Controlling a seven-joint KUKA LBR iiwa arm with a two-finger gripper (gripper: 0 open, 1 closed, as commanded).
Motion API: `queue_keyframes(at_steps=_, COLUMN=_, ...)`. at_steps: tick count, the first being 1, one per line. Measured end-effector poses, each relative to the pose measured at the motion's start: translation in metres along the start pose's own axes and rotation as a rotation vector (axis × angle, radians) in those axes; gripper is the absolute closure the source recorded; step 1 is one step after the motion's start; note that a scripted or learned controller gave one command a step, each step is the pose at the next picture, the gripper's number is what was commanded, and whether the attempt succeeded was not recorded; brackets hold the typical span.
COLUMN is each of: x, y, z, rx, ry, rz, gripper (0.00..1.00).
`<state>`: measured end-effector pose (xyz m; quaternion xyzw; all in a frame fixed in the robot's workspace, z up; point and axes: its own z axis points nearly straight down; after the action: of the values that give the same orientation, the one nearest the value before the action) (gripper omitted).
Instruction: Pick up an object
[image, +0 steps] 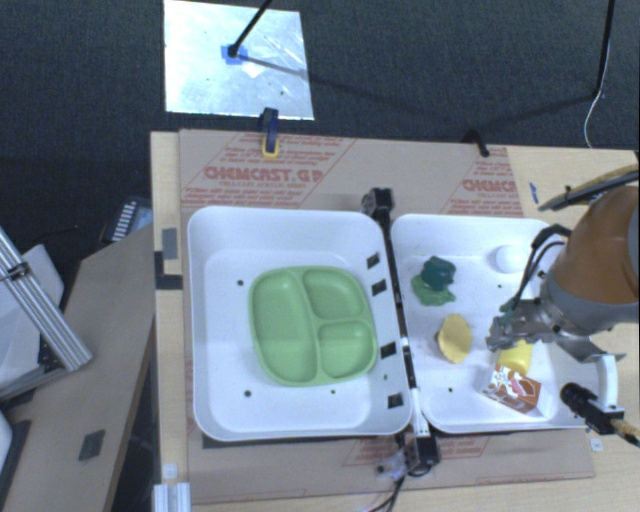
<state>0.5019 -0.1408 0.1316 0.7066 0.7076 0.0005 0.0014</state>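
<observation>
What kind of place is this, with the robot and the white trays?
Probably a robot test lab. A robot arm reaches over two white bins on a bench, with toy-like things to pick: a green plate, a yellow piece, a snack packet.

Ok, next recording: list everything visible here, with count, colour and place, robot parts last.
shallow white plastic bins: two, white, side by side on the bench
green three-compartment plastic plate: one, light green, middle of the left bin
dark green lumpy toy: one, green, upper part of the right bin
yellow rounded object: one, yellow, centre of the right bin
small yellow block: one, yellow, right bin, just below the gripper
red and white packet: one, near edge of the right bin
white round object: one, far right bin
gripper: one, grey, low over the right bin
</observation>
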Motion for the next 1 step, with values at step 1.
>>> queue_keyframes(at_steps=1, x=-0.0026, y=-0.0034, z=-0.0447, rx=-0.003, ry=0.0, rz=-0.002, gripper=1.0)
